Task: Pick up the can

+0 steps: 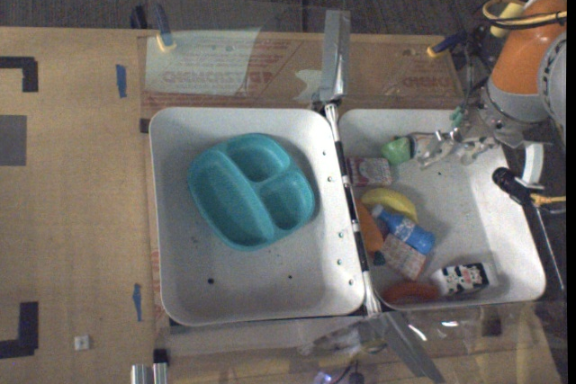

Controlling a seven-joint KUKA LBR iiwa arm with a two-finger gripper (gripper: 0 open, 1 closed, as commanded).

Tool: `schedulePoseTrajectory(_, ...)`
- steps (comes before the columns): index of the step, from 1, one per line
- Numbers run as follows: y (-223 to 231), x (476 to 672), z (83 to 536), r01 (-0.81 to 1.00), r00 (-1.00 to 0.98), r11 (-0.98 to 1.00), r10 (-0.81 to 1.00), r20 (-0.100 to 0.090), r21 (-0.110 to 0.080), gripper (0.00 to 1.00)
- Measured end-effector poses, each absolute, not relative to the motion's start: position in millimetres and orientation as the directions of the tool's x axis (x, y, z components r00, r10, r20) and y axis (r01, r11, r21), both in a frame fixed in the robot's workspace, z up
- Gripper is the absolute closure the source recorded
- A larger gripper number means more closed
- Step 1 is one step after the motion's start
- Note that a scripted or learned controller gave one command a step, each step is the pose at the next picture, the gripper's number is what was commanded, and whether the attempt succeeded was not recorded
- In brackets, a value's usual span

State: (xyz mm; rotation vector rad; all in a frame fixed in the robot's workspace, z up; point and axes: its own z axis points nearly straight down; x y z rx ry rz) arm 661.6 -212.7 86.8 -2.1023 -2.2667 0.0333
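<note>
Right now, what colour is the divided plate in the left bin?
The divided plate is teal, a blue-green, as the camera view shows.

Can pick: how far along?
Done: the arm has reached over the right bin; the pincer sits by a green item near the back wall. In hand: nothing visibly gripped. Left: the whole pick. The can lies by the divider, untouched, apart from the pincer.

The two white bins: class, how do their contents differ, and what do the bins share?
The left bin holds one large teal divided plate; the right bin holds many small mixed items, including a banana. The gripper is over the right bin, not the left bin. Both bins are shallow and white.
</note>
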Motion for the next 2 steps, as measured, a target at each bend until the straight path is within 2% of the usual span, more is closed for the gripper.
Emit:
schedulePoseTrajectory(1, -212.5, 661.4, 86.7, 0.997, -0.061, 0.062, 0.998, 0.022, -0.051, 0.00)
schedulePoseTrajectory(2, -213.1, 654.4, 94.9, 0.999, -0.006, 0.006, 1.000, 0.012, -0.033, 0.00)
